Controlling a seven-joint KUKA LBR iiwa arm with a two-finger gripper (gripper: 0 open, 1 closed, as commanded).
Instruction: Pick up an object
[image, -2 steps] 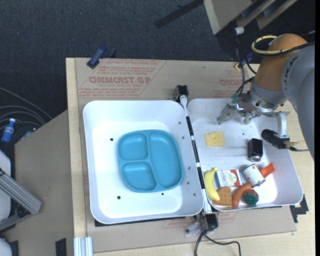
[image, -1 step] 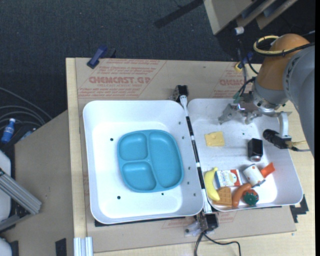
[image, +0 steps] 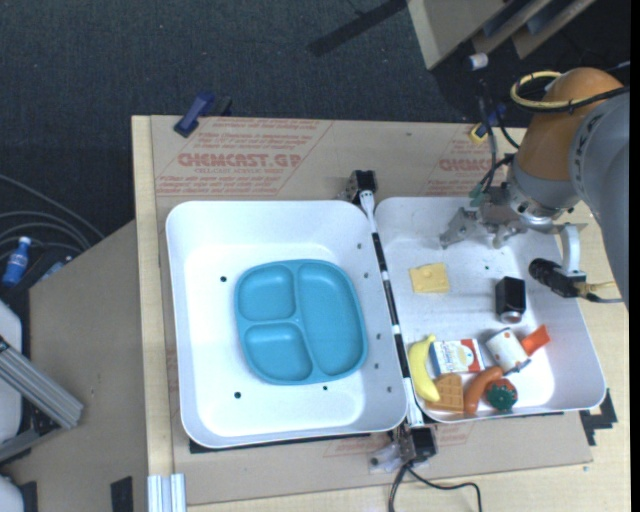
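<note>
In the camera view, two shallow white bins are seen side by side on a bench covered with brown printed board. The left bin (image: 200, 380) occupies the centre of the frame, and a blue divided plate (image: 300, 320) is laid flat in its middle. The right bin (image: 590, 370) lies at centre right.

The arm is seen entering from the upper right, and the gripper (image: 480, 225) is placed low over the upper part of the right bin. Whether anything is held there cannot be told.

The objects are gathered in the right bin. A yellow cheese slice (image: 431, 279) is found just below the gripper and apart from it. A small black block (image: 511, 297) is seen to its right. Along the lower edge, a banana (image: 423, 370), a small carton (image: 457, 357), a white cylinder (image: 506, 347) and a carrot (image: 488, 383) are clustered closely together.
</note>
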